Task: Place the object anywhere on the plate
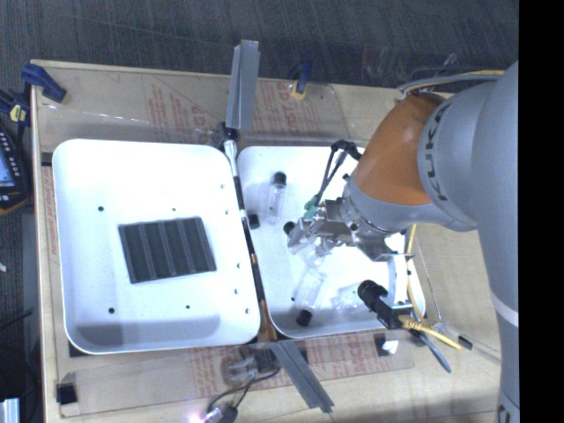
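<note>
Clear vials [310,291] with black caps in right bin [264,170], dark ribbed plate [167,248] in left bin, hand [310,236] grip unclear

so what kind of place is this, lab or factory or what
Most likely a robotics lab test bench. A large arm reaches over two shallow white bins fixed to a wooden bench, with clamps at the edge and small clear bottles as test items.
</note>
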You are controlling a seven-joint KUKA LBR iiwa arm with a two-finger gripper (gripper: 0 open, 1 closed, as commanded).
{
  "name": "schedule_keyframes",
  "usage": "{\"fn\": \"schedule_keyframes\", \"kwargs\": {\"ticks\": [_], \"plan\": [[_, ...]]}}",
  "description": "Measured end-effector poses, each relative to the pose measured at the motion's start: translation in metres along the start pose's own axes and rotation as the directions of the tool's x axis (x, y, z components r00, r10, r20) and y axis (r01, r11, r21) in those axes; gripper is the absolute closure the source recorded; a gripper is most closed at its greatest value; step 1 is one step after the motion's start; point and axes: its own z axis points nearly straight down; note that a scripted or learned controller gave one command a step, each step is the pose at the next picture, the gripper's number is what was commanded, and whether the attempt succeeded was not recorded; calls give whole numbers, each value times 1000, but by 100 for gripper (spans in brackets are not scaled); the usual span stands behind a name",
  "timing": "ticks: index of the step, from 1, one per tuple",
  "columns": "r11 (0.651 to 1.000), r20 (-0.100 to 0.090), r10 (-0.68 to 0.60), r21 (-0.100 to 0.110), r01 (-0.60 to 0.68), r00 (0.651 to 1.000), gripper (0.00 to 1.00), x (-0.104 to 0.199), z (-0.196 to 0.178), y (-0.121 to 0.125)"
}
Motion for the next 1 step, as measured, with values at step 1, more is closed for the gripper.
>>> {"fn": "schedule_keyframes", "kwargs": {"ticks": [1], "plan": [[999, -2, -42, 4, 42, 999, 100, 89, 13, 31]]}}
